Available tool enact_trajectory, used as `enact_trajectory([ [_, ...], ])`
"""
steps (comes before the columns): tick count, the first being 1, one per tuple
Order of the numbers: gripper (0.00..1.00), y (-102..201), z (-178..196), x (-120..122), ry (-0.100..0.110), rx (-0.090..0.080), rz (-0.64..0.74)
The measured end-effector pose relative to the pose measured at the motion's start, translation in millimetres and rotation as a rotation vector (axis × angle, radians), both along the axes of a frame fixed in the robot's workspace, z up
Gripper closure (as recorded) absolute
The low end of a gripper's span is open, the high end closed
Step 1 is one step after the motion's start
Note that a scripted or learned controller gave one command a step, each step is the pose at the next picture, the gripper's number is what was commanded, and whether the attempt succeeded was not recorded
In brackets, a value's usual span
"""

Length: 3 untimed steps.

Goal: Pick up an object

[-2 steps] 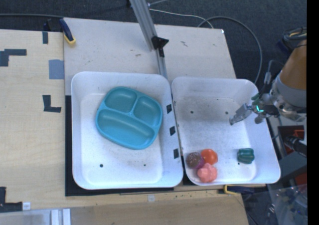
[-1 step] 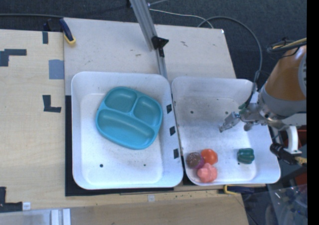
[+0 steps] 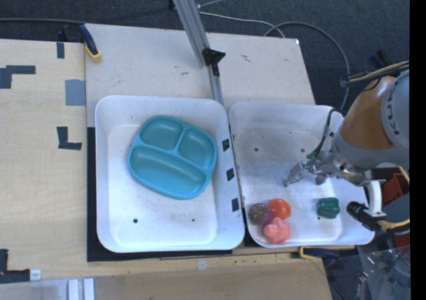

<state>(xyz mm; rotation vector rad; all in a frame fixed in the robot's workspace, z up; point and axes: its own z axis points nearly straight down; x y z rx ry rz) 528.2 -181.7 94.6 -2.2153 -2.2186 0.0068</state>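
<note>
Tool (image 3: 293,176) sits low in the right bin (image 3: 266,116), over bare floor near the bin's middle, fingers pointing left. They look slightly spread with nothing between them, so I read it as open and empty.

Progress: nothing picked yet. No object is lifted; all candidates lie on the bin floor. Approach, close and lift are all left to do.

Candidates, all in the right bin's near part:
- orange ball-like piece (image 3: 280,209), nearest the tool, just below it
- dark red-brown round piece (image 3: 258,212), touching or just beside the orange one on its left
- pink lumpy piece (image 3: 277,230), right against the near wall, just under the orange one
- green piece (image 3: 327,207), apart from the cluster, off to the right near the wrist

Judgement: the three clustered items crowd each other and the pink one hugs the wall, so a clean finger fit there is tight. The green one stands free but lies close under the arm.

Around: the left bin (image 3: 106,159) holds a blue sectioned plate (image 3: 173,157), well apart from the tool. A grey metal bar (image 3: 190,16) slants across the counter (image 3: 40,112) to the bins' far edge, not in the way. Cables trail past the right bin.
</note>
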Motion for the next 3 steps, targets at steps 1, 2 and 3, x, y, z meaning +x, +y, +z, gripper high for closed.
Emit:
enact_trajectory([
  [1,1.0,0,13,1,-0.004,0.0,0.002],
  [2,1.0,6,74,3,-0.012,-0.003,0.001],
  [3,1.0,7,127,4,-0.012,-0.003,0.001],
])
